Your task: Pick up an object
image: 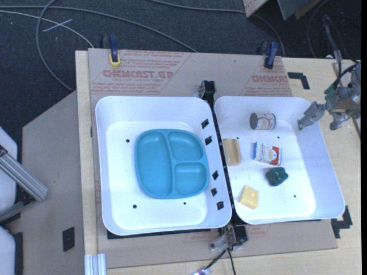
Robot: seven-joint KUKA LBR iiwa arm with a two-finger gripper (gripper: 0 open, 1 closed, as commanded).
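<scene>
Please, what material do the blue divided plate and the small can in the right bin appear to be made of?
The blue divided plate looks like moulded plastic with a smooth matte finish: uniform colour, soft rounded compartment edges. The small can, lying on its side, seems to be metal under a paper label, judging by its pale greyish end; the picture is too small to be sure.

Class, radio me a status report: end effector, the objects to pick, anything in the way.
End effector over right bin's far right edge, holding nothing. Small can nearest, lying on its side. Path to it open.
</scene>
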